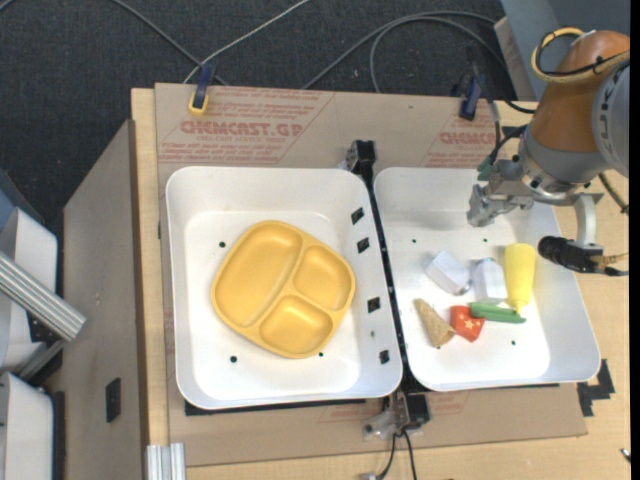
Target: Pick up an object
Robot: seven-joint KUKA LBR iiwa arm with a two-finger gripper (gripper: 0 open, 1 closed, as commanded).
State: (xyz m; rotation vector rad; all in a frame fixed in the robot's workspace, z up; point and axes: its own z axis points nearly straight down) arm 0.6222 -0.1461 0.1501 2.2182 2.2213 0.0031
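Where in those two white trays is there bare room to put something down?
Left bin: just the strips around the yellow plate. Right bin: bare near edge, and the far corner beside the claw. Crowded mid-bin around the yellow bottle and strawberry.

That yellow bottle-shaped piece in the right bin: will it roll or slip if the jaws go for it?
The yellow piece looks rounded and lies on its side, so a nudge would probably roll it. Its smooth, glossy surface may slip. It touches the green piece, which might shift too.
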